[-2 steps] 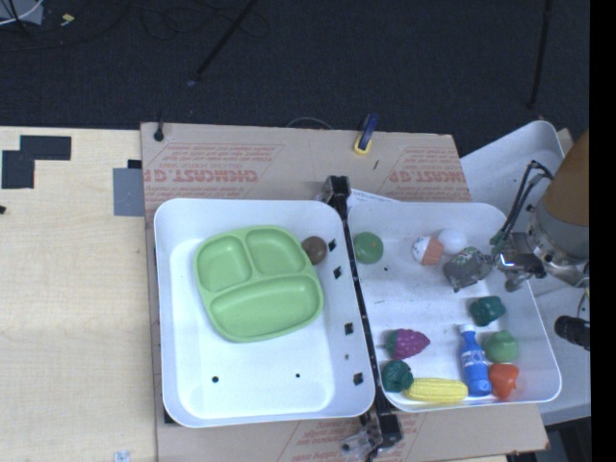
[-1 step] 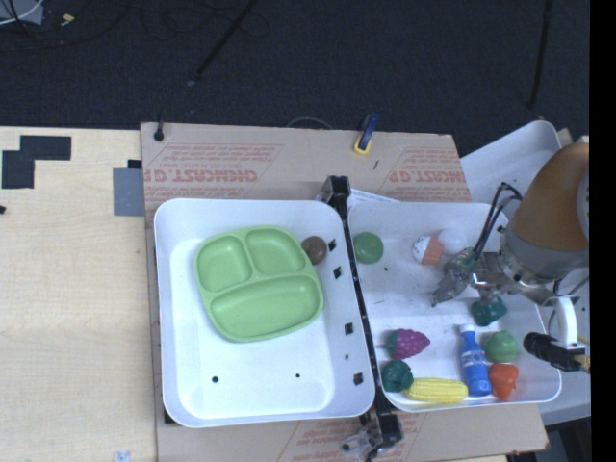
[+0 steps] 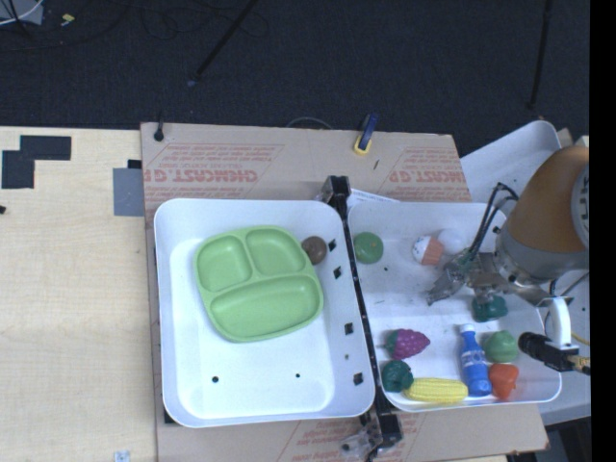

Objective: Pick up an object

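My gripper hangs low in the middle of the right bin, on the grey arm with its orange band reaching in from the right. Just right of it lies a small teal toy. A white and orange toy sits just up and left of it, and a green ball lies farther left. Along the bin's front lie purple grapes, a dark green toy, a yellow corn cob, a blue bottle, a green round toy and a red toy.
The left bin bears a light green divided plate, with a small brown ball at the plate's right rim. A black divider runs between the bins. Cardboard lies under both bins.
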Available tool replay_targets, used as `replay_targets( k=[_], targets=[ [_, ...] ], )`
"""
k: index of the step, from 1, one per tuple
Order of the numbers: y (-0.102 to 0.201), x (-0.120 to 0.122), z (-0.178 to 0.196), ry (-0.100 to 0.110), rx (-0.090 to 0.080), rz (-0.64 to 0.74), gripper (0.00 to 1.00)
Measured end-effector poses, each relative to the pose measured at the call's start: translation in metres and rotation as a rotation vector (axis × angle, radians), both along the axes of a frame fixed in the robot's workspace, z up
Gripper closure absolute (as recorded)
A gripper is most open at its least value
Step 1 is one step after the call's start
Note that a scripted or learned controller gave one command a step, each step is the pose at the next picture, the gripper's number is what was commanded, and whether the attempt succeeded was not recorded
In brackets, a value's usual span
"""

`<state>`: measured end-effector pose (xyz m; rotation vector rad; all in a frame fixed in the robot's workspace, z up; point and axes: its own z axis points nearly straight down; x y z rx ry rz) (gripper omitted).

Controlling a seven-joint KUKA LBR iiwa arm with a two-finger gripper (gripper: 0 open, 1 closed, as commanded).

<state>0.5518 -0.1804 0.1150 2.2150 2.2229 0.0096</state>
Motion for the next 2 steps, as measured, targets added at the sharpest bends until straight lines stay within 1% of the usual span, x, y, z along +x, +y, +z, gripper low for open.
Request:
replay_targets(
  k=[1,2],
  targets=[
    [-0.001,-0.002,0.007,0.007,0.001,-0.004,1.00],
    [0.000,0.000,0.070,0.004,-0.003,-0.003,1.00]
  ],
)
